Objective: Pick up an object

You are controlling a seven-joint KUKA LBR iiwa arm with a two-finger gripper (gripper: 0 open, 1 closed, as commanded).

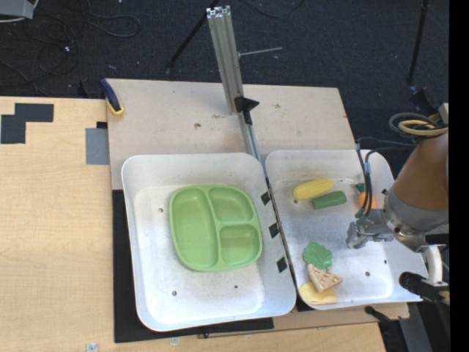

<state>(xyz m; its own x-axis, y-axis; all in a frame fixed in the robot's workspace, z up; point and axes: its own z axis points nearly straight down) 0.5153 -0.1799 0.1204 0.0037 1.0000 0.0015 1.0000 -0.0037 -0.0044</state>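
In the right bin (pixel 344 277) lie a yellow corn-like piece (pixel 312 189) and a dark green bar (pixel 327 200) at the back. A green leafy piece (pixel 317 254), a tan wedge (pixel 323 278) and a yellow piece (pixel 316 294) lie near the front left corner. My gripper (pixel 360 235) hangs low over the right side of this bin, to the right of the green leafy piece and apart from all objects. I see nothing between its fingers.
The left bin (pixel 146 218) holds a green divided plate (pixel 216 226). A metal post (pixel 227 57) rises behind the bins. The arm (pixel 421 189) comes in over the right bin's right edge. Cables lie on the dark floor behind.
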